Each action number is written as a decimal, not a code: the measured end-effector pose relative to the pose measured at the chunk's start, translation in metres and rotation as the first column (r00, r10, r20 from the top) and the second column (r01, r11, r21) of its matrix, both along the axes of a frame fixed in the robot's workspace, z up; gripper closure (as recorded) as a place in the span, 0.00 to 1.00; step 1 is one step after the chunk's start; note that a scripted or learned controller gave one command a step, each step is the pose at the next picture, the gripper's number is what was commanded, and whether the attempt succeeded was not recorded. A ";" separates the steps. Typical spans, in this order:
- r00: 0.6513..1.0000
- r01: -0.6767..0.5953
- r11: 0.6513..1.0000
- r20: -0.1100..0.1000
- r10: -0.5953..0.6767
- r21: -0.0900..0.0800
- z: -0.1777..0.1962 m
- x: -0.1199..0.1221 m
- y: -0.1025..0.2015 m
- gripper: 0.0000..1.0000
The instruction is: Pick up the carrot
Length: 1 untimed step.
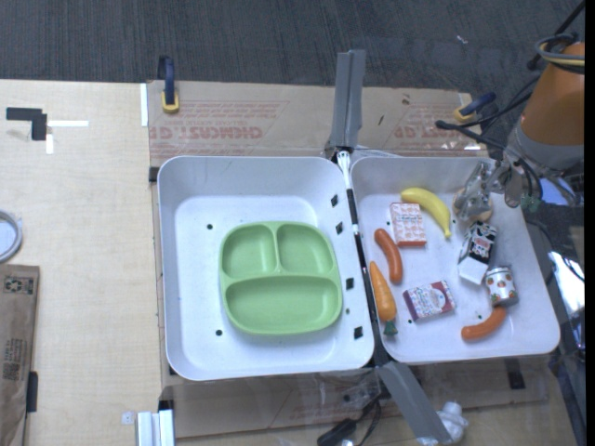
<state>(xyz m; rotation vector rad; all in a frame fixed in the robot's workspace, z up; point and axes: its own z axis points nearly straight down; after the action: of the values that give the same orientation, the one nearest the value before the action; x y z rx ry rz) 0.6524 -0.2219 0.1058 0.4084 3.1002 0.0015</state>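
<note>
Item: carrot (381, 293). We are finding it in the right bin (544, 342), lying against that bin's left wall, beside the divider between the two bins. Its long axis is running roughly along that wall, orange body toward the far end, green stub toward the near end.

Item: gripper (477, 196). We are seeing it hanging over the far right part of the same bin, just right of the banana (429, 206). Whether its fingers are apart or together we cannot tell; nothing is showing between them that we could call held.

Relation: the carrot is lying to the left of the gripper and nearer the camera, well apart from it, across most of the bin's width. We are judging that the coming move calls for travel leftward and toward the near edge, with the fingers closing across the carrot's short width.

Neighbours: a red sausage (389, 254) is lying just beside the carrot's far end, on a similar slant; a small red-and-white packet (429, 300) is sitting just right of its near end. Another packet (408, 224) is lying near the banana.

Room: we are judging the wall side tight, leaving little space for a finger there. The left bin (186, 249) is holding a green tray (279, 279).
</note>
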 end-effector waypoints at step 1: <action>0.989 -0.151 0.989 -0.008 0.151 -0.001 0.088 -0.032 0.000 1.00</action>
<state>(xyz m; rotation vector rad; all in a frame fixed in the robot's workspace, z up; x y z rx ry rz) 0.6206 -0.2218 0.1938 0.1735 3.1296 -0.0009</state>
